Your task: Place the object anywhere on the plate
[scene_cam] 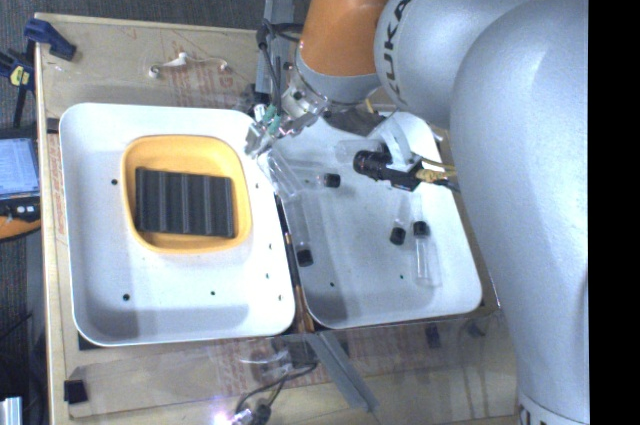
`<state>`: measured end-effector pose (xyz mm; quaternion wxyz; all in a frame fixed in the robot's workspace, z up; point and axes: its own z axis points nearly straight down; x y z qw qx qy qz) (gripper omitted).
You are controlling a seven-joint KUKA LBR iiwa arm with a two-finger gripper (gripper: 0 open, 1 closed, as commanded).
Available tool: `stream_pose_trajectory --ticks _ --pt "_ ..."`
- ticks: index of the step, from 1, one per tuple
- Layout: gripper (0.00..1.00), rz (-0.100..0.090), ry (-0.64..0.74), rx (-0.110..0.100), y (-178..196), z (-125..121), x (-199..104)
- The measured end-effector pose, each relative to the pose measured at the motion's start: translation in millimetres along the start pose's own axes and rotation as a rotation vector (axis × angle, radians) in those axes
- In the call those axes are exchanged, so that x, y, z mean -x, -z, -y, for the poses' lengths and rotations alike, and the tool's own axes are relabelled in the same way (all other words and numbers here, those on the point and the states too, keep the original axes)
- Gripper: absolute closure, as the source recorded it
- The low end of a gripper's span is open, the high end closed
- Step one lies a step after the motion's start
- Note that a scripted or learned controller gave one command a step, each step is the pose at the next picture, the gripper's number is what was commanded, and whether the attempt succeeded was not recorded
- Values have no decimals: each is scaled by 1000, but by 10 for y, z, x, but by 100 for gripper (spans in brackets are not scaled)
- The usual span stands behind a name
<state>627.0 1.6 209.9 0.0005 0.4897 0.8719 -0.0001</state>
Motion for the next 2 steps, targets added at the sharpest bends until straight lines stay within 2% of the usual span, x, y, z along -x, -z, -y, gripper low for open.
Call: stream_pose_trajectory --ticks 1,2 --pt "100 -4 286 -5 -97 195 -174" --pt "0 -4 285 -4 -95 196 -170"
